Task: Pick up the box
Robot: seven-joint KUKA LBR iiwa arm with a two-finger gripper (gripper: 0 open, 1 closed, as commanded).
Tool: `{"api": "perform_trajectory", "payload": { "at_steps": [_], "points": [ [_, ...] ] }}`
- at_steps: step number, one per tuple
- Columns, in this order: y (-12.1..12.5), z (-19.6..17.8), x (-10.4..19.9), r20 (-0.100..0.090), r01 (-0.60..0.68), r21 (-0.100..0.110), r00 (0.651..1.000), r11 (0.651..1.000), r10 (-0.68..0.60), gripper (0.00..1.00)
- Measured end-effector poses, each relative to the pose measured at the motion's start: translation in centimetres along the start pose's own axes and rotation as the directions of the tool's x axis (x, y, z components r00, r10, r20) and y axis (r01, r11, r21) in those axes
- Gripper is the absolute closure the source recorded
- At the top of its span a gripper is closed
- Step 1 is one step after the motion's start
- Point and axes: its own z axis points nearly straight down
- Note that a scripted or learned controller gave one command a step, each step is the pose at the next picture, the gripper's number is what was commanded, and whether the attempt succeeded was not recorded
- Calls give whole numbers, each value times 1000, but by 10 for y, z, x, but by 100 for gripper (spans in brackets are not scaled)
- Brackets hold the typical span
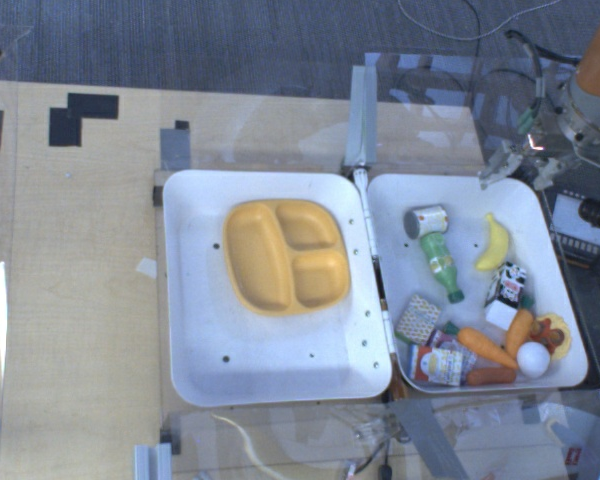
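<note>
The box [507,286], a small cow-patterned carton, stands in the right bin [470,194] between the banana [493,243] and the carrot [520,331]. It lies toward the camera from the gripper [520,163], which hangs over the bin's far right corner, holding nothing; how far it is open cannot be told.

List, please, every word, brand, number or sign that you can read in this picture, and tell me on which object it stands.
No text can be read.
Black-and-white box: printed pattern, no legible words.
Colourful packet: print too blurred.
Patterned packet: too small to tell.
Can: label not legible.
Green bottle: label too small to read.
</note>
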Motion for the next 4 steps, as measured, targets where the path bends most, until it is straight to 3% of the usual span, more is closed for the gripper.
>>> {"api": "perform_trajectory", "payload": {
  "at_steps": [1,2,3,4],
  "points": [
    [-26,140,54,-1,113,1,994,994,-113,0],
    [26,135,60,0,-1,-2,1000,1000,1,0],
    [24,166,42,-1,-107,-9,994,994,107,0],
    [26,153,43,1,-102,-17,995,995,102,100]
  ]
}}
